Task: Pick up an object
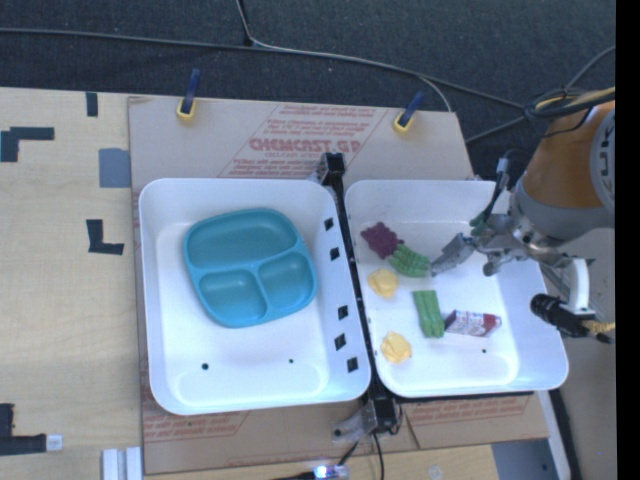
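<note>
Red print runs across the cardboard sheet [300, 143] under the bins — the big line looks like "CHEMCAST GP"; the smaller lines beneath it are too blurred to read

Small toys [420, 288] scattered flat in rt bin

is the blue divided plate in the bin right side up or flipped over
Right side up. The blue plate lies flat in the left bin with its three compartments facing up, rims and dividers visible. Nothing sits in them.
</note>
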`<state>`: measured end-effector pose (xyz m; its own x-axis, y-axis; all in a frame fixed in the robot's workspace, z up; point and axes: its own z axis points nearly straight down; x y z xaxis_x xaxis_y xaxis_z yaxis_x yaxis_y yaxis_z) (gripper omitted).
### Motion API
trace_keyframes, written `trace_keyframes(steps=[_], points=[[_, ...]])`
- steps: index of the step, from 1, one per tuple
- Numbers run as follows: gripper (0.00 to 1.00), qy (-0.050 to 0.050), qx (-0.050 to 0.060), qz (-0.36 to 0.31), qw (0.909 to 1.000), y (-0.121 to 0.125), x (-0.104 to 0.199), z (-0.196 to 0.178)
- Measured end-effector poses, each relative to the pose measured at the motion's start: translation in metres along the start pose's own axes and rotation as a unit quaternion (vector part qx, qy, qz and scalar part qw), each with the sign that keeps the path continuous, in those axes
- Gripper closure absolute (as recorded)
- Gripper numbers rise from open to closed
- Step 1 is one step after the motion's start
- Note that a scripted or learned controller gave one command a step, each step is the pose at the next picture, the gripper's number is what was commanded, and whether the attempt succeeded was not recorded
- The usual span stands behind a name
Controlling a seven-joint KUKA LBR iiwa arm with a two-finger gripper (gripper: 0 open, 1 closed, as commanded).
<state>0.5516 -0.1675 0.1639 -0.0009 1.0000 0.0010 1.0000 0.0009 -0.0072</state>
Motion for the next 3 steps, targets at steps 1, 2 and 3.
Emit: trace_keyframes(steps=[1,2,3], points=[[0.00,-0.001,-0.004,0.000,1.0000,0.007,0.000,0.050],[1.00,0.000,-0.002,-0.001,1.0000,0.006,0.000,0.051],[1.00,0.000,-0.002,0.000,1.0000,0.005,0.005,-0.002]])
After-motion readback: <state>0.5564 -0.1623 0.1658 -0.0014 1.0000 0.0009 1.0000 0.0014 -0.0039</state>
